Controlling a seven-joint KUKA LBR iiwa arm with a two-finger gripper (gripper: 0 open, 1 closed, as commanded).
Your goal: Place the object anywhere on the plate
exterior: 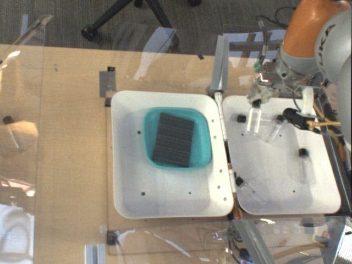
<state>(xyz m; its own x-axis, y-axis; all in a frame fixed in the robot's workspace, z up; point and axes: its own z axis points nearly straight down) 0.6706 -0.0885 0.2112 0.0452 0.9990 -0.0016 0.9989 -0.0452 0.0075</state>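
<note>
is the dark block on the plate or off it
On it: the dark ribbed block lies flat inside the teal plate, in the left bin.

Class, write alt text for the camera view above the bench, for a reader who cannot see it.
A dark grey ribbed rectangular block lies on a teal square plate in the left shallow white bin. The grey arm's gripper, with translucent fingers, hangs over the right white bin.

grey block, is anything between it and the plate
Nothing visible. The grey block already lies flat on the teal plate, in the left bin. The gripper is apart from it, over the right bin, with the bins' rims between them.
</note>
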